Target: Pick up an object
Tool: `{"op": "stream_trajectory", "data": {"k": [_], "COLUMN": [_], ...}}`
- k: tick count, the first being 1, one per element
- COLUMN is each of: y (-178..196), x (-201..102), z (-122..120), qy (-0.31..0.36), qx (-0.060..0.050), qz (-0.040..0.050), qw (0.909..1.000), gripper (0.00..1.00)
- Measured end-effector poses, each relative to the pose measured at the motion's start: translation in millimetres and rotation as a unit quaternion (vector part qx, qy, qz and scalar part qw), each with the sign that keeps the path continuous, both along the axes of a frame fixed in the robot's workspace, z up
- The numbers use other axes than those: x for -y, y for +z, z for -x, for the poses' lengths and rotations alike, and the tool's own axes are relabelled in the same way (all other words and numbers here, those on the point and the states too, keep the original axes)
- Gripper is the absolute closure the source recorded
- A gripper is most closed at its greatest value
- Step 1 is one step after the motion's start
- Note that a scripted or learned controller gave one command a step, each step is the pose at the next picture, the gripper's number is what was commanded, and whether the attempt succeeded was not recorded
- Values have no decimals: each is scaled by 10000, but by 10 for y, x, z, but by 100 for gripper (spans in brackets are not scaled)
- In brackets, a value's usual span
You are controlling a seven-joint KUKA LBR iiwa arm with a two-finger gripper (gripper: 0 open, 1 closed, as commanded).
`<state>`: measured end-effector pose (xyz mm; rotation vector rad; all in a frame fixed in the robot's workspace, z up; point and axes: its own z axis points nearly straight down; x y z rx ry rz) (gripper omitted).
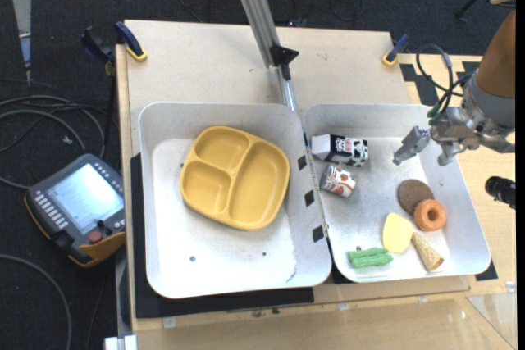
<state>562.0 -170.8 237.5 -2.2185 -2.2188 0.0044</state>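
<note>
The right bin holds several small items: a black-and-white carton, a small red-and-white can, a brown disc, an orange doughnut, a yellow wedge, a tan cone and a green pea pod. My gripper hangs over the bin's upper right part, above the brown disc, its two fingers spread apart with nothing between them. The arm comes in from the right edge.
The left bin bears a yellow three-part plate. A metal pole slants up from between the bins. A teach pendant lies on the floor to the left. Clamps sit at the bench's far corners.
</note>
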Motion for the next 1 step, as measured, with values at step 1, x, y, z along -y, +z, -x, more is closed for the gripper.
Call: {"op": "stream_trajectory", "data": {"k": [1], "y": [-447], "x": [39], "z": [36], "qy": [-4], "qx": [0], "qz": [1], "qw": [10000], "gripper": [0]}}
